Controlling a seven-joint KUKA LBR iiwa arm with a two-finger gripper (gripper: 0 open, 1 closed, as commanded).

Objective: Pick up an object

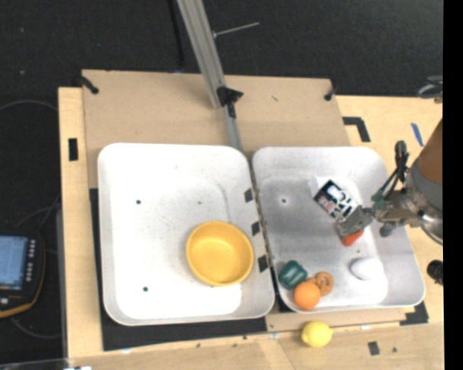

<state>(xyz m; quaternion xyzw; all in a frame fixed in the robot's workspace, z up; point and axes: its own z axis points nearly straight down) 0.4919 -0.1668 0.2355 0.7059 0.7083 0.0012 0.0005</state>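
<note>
My gripper point(356, 222) reaches in from the right and sits low over the middle of the right bin point(293, 168). A small red object point(353, 237) shows just below it and is partly covered by it; I cannot tell if it is gripped. A black-and-white packet point(333, 196) lies just up and left of the gripper. Toward the bin's front lie a white rounded object point(363, 268), an orange point(306, 295), a small brownish-orange piece point(323, 282) and a green object point(292, 272).
A yellow bowl point(219, 253) stands in the left bin point(139, 183) near the divider. A lemon point(316, 334) rests on the bench outside the right bin's front edge. A metal pole point(204, 45) slants up behind the bins.
</note>
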